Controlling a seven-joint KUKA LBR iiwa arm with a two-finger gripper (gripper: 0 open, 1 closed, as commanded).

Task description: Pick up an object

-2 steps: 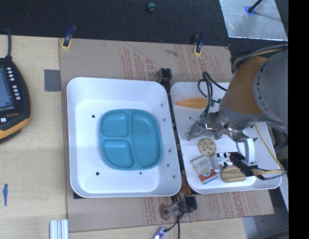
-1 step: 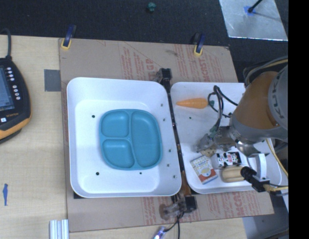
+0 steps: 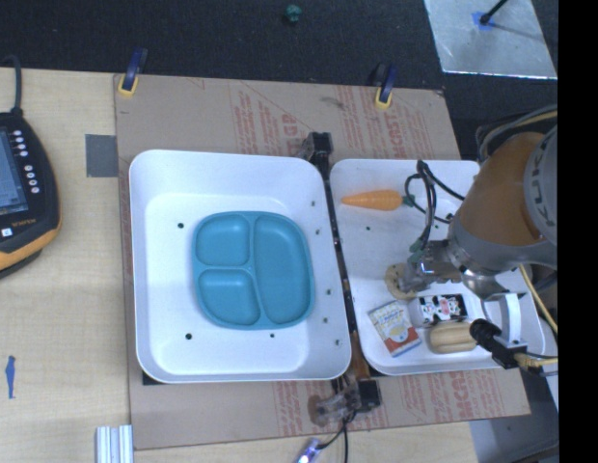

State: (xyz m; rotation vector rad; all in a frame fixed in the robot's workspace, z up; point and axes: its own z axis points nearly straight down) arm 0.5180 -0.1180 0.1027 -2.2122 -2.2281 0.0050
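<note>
Orange carrot [image 3: 371, 200] lies at rear of right bin [image 3: 376, 355], claw [image 3: 412, 276] lowered nearby, open/closed state unclear.

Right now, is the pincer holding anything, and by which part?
Cannot be told. The pincer sits low in the right bin, over a small round object; the wrist hides any contact, so no hold is visible.

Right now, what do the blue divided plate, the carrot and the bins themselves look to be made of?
Blue divided plate: likely moulded plastic, matte, with an even colour and soft rounded ridges. Carrot: probably a plastic toy, uniformly smooth orange with a green tip. Left bin and right bin: apparently thin white plastic, slightly glossy, with rounded corners.
</note>
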